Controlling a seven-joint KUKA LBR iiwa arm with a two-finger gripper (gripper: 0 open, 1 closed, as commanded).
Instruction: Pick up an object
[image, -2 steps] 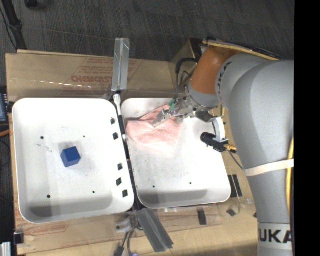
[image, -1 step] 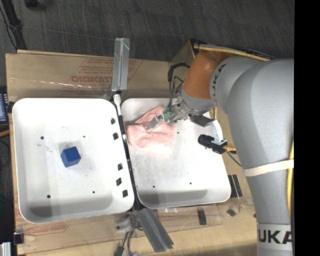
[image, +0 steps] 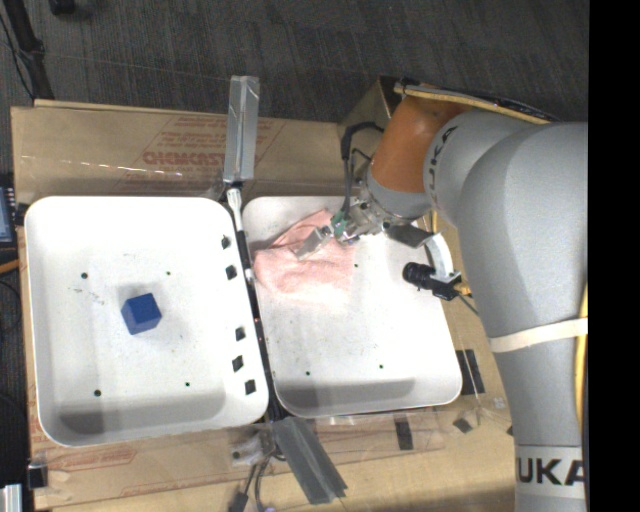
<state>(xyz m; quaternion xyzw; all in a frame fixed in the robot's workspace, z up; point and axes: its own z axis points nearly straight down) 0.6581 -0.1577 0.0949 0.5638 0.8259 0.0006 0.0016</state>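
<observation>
A crumpled pink cloth (image: 300, 258) lies in the upper left part of the right bin (image: 360, 340). My gripper (image: 328, 233) reaches down from the right onto the cloth's upper edge, touching it. A blue cube (image: 141, 312) sits in the left bin (image: 130, 400), left of its middle, far from the gripper.
The grey arm with its orange band (image: 405, 150) covers the right bin's upper right corner and the bench's right side. A black part (image: 428, 278) juts over the right bin's right edge. A metal divider (image: 245, 300) with black clips runs between the bins.
</observation>
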